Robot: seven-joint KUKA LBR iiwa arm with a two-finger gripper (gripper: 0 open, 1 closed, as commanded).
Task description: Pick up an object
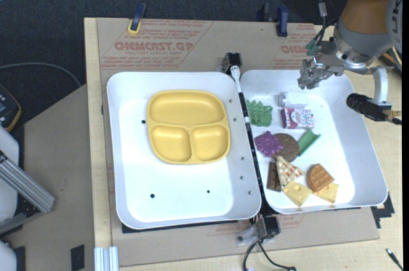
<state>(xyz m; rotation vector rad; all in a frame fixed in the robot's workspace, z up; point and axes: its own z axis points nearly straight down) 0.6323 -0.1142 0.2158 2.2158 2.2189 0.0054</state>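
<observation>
My gripper hangs over the far part of the right bin, just above and to the right of a small maroon and white carton. Nothing shows between its fingers. Lying in the right bin are a green leafy piece, a purple grape bunch, a brown round cookie, a green pod, a pizza slice, a cheese wedge and a waffle-like piece.
The left bin holds a yellow divided plate. A black clip sits at the far end of the wall between the bins. Bare white floor lies along the right bin's right side.
</observation>
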